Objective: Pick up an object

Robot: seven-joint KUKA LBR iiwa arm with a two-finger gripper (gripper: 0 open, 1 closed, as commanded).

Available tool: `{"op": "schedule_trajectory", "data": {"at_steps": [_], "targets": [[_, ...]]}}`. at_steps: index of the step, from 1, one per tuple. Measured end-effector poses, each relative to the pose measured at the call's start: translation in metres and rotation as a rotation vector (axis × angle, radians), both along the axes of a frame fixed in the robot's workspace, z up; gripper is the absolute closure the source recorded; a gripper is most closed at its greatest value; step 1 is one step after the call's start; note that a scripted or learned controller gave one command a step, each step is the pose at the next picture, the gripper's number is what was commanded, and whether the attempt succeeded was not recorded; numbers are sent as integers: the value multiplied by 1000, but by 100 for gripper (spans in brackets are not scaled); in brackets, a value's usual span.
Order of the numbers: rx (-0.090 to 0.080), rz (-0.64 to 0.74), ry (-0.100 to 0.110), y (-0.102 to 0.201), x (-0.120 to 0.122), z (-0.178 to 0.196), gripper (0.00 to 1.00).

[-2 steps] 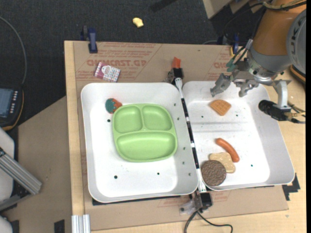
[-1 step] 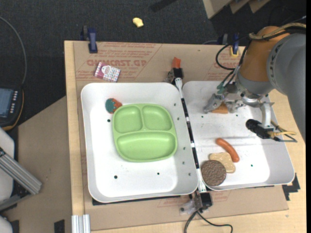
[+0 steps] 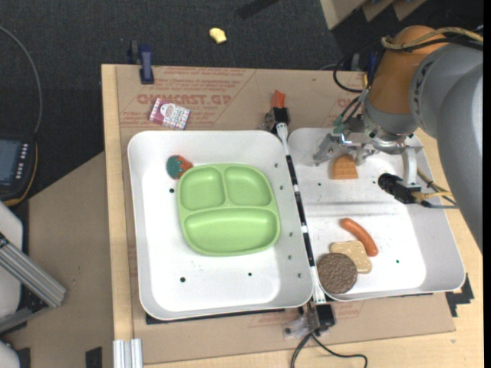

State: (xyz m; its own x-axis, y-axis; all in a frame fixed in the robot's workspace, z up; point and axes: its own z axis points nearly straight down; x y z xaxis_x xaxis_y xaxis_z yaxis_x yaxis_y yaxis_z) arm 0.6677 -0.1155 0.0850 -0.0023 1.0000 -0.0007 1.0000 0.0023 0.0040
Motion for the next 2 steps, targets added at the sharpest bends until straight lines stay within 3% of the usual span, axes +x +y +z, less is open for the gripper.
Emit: {"op": "schedule_trajectory", "data": {"at_steps": [1, 2], "targets": [[0, -1, -5, 0, 1, 12, 100], [-2, -11, 3, -78, -76, 95, 100]]}}
